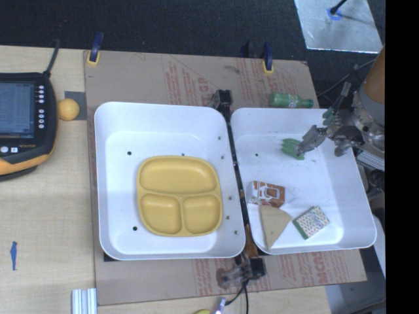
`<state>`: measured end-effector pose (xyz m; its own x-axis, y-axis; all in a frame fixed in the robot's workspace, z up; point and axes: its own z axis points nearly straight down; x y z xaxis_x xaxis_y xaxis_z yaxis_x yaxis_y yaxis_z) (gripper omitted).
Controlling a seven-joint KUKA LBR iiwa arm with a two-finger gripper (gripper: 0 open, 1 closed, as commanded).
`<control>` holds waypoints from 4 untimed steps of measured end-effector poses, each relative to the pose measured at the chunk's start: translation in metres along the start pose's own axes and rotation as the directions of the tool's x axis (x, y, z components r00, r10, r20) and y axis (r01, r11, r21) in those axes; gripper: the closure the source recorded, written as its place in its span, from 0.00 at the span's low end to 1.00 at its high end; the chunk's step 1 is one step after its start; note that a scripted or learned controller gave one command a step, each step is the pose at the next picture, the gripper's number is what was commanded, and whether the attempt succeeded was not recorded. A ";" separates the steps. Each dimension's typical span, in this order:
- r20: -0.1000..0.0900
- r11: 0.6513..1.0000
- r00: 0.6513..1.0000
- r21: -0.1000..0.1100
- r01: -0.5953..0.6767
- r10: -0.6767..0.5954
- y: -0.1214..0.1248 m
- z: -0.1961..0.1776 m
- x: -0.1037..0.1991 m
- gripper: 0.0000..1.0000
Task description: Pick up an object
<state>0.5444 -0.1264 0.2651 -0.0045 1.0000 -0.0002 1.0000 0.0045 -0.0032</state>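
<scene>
From the right I bring my hand (306, 144) down in the right bin (340, 239), fingers apart around a green block (291, 147) near its far wall, so I judge the next move is closing and lifting.

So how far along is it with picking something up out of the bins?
Done: the gripper has reached into the right bin, its tip at the small green object. In hand: nothing visibly; the object seems to lie on the bin floor. Left: grasp and lift. The brown packet, tan wedge and green-patterned sponge lie untouched.
</scene>
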 end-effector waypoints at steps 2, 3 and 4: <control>0.001 1.000 1.000 0.002 0.003 -0.003 0.112 0.174 -0.032 0.00; 0.002 1.000 1.000 0.002 0.005 -0.005 0.113 0.162 -0.032 1.00; 0.002 1.000 1.000 0.002 0.006 -0.006 0.113 0.162 -0.032 0.00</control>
<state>0.6565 -0.1580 0.1025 -0.0100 0.9999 -0.0019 0.9999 0.0100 -0.0051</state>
